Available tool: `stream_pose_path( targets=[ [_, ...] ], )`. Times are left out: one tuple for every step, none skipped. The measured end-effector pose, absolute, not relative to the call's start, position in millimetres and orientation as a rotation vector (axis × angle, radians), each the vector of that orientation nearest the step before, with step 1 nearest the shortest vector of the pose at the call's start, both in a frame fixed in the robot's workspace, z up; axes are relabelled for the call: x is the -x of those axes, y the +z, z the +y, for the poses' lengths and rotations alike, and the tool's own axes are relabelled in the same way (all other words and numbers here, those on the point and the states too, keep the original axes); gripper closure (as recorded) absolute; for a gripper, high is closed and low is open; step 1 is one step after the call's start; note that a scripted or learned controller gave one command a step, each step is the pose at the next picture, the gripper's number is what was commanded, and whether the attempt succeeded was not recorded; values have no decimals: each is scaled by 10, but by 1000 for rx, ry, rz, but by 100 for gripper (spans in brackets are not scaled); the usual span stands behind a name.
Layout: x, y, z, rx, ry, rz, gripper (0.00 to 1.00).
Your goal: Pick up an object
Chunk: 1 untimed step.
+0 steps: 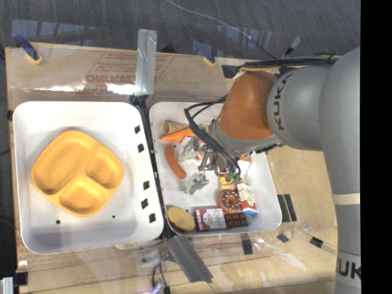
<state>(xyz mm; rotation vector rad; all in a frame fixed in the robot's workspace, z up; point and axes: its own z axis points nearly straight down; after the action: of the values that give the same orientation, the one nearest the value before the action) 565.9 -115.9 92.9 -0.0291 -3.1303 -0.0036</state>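
Observation:
My gripper (199, 167) hangs low over the middle of the right bin (269, 192), below the orange wrist band. An orange sausage (176, 162) lies just to its left, close beside it. A carrot (174, 136) and a tan cone (174, 127) lie at the bin's back left. A chocolate donut (231, 199) sits to the gripper's lower right, with a small colourful packet (246, 196) next to it. Along the front wall lie a brown round cookie (180, 218) and a dark wrapped bar (215, 218). I see nothing held in the gripper.
The left bin (24, 127) holds a yellow divided plate (78, 172). A black divider with tabs (147, 164) separates the two bins. The arm's grey body (318, 103) covers the right bin's back right corner. Cables (202, 112) loop near the wrist.

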Motion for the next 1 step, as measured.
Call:
stream_pose_path(
  targets=[
    [-5810, 911, -946, -2, -1, -3142, 0]
  ],
)
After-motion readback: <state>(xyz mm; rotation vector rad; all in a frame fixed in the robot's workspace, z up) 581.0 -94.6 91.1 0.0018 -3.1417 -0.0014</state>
